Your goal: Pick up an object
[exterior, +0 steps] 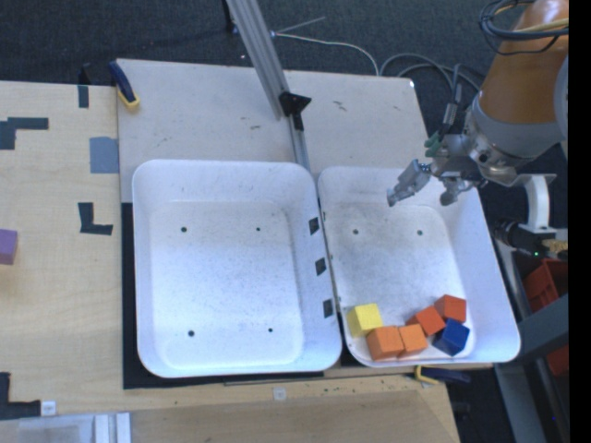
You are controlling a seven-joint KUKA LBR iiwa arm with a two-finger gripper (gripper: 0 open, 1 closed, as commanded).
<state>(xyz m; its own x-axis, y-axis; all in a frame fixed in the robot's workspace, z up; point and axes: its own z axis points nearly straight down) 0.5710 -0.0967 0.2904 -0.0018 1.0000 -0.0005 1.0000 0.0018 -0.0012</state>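
Note:
Several small blocks lie clustered in the near corner of the right bin (pixel 480 247): a yellow block (pixel 365 317), orange blocks (pixel 385 341) (pixel 412 338) (pixel 429 320) (pixel 452 306) and a blue block (pixel 452 337). My gripper (pixel 428 190) hangs over the far end of that bin, well away from the blocks. It is open, its two fingers spread apart with nothing between them. The grey and orange arm comes in from the upper right.
The left bin (pixel 148 247) stands beside the right one, with a raised divider between them. A slanted metal rail (pixel 263 44) crosses the back of the bench. A purple block (pixel 6 245) sits on the wooden table at far left. Cables trail behind the right bin.

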